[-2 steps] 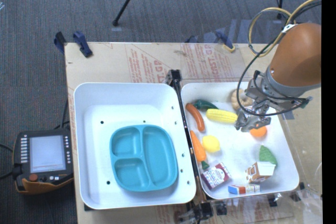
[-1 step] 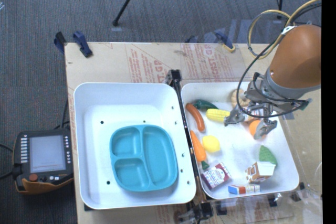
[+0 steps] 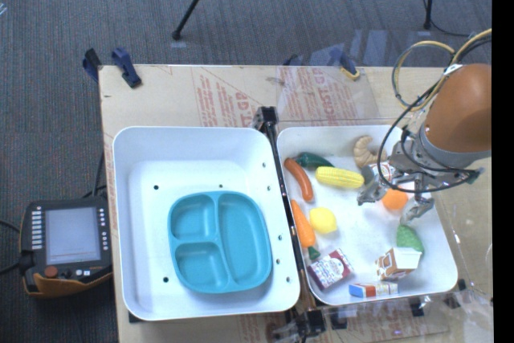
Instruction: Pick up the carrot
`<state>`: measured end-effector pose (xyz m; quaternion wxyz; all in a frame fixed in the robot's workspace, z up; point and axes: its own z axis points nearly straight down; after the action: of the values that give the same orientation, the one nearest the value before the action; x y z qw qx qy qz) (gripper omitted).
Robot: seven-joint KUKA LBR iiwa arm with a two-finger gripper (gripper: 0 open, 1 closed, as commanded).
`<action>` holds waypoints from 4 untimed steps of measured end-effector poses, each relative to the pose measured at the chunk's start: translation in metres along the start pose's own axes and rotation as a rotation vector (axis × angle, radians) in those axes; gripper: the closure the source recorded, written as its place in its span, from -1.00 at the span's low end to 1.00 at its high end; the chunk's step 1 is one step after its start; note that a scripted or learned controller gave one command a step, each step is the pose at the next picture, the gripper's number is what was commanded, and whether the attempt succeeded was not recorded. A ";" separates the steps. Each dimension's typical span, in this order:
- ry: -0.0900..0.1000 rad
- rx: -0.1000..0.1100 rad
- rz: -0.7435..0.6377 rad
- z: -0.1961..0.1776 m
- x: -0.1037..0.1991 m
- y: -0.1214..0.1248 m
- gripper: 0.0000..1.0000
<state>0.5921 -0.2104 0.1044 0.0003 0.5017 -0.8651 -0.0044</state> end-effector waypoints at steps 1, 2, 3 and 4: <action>-0.003 0.006 0.039 0.017 0.008 0.015 -1.00; -0.002 0.009 -0.003 0.016 -0.001 -0.007 -1.00; -0.009 0.010 0.005 0.005 -0.002 -0.008 1.00; -0.009 0.009 0.007 0.006 -0.002 -0.008 -1.00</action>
<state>0.5999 -0.2126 0.0986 -0.0058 0.4987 -0.8667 -0.0030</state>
